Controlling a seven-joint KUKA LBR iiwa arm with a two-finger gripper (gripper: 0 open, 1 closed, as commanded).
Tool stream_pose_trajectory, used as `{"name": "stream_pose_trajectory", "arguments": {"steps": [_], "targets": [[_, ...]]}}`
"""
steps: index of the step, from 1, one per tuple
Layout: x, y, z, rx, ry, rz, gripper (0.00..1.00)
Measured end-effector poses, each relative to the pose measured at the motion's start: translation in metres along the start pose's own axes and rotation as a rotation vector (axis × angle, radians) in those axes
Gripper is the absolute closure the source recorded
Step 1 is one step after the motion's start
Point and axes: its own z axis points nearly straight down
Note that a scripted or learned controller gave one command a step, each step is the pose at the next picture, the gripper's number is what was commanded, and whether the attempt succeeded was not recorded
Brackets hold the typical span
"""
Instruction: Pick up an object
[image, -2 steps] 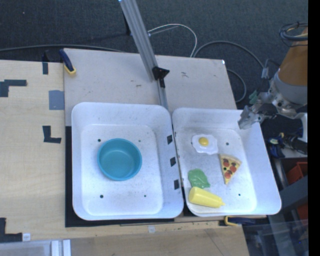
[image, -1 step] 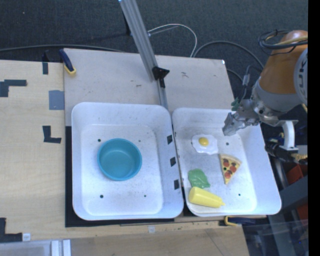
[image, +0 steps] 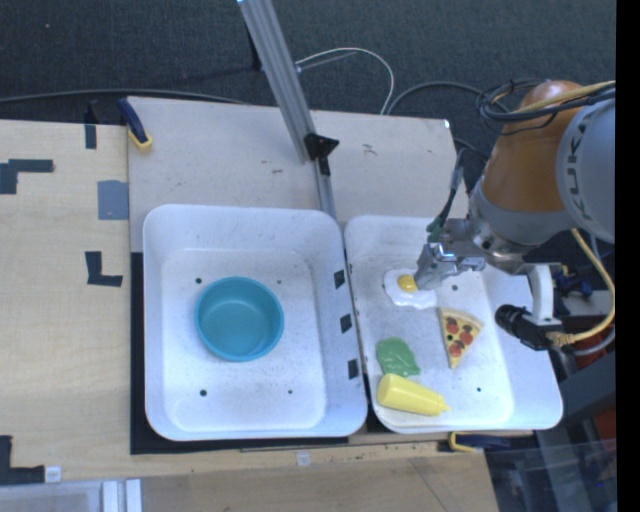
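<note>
**benchwatcher:** Starting from the front edge of the counter (image: 60, 330): the right bin (image: 530, 400) has a yellow wedge-shaped toy (image: 410, 396), maybe corn or cheese, lying nearest the camera. Just behind it, about touching, is a green leafy piece (image: 396, 355). To the right of that is a toy pizza slice (image: 458, 336), point toward the front.

**gripfan:** And the left bin (image: 170, 240)?

**benchwatcher:** Just a blue bowl (image: 239, 318), upright, left of the middle.

**gripfan:** Where's the hand?

**benchwatcher:** The hand (image: 432, 275) is down in the right bin, toward the back, right at a toy fried egg (image: 406, 287). It's touching or overlapping the egg's right edge. Honestly can't tell whether it's open or closed, or if it's got the egg at all; the egg looks flat on the bin floor. Behind it is the grey arm with the orange band (image: 525, 160).
</note>
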Motion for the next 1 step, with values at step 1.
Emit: {"name": "stream_pose_trajectory", "arguments": {"steps": [1], "targets": [[0.0508, -0.0150, -0.0089, -0.001, 0.001, -0.002, 1.00]]}}
